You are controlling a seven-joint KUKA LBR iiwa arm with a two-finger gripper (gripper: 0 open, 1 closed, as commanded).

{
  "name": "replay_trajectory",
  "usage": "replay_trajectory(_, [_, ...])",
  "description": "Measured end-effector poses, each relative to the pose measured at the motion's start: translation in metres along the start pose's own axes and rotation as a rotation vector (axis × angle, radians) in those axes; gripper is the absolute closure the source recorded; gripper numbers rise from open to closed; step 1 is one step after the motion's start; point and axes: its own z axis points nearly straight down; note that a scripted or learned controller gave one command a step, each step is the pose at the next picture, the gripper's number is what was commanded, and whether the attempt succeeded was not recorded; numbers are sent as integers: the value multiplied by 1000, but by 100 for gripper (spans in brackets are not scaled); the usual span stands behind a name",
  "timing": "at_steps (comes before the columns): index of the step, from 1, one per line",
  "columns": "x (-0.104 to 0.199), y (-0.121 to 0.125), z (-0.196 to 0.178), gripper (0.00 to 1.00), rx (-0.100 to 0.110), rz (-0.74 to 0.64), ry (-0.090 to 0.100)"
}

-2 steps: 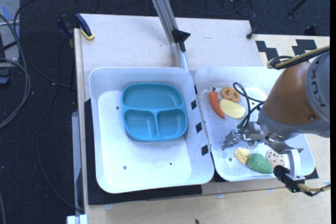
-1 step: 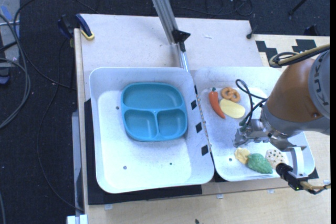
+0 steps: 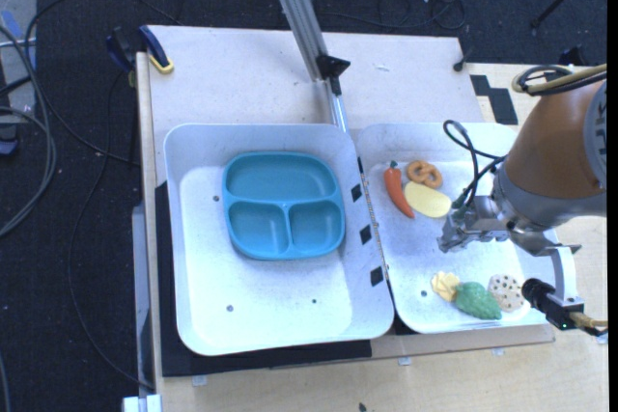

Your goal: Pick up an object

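My claw (image 3: pixel 462 234) hung low over the right bin (image 3: pixel 386 142), between the food up top and the stuff along the front edge, and honestly I couldn't tell how it was set from that slanted overhead shot. Nearest pick was probably the yellow piece (image 3: pixel 428 201), just beside the carrot (image 3: pixel 398 192) and pretzel (image 3: pixel 424 173). All looked like light, stiff plastic toy food, likely slippery, so I'd pinch across the narrow middle. Count: one carrot, one pretzel, one yellow piece, one small pale yellow bit (image 3: pixel 444 285), one green leafy thing (image 3: pixel 478 300), one speckled cookie (image 3: pixel 504 290). The left bin (image 3: pixel 193 304) had one blue divided tray (image 3: pixel 285 205).
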Motion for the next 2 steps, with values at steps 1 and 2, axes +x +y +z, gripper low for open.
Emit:
replay_trajectory(1, [-4,4,-43,100,0,0,0])
replay_trajectory(2, [-4,4,-96,100,1,0,0])
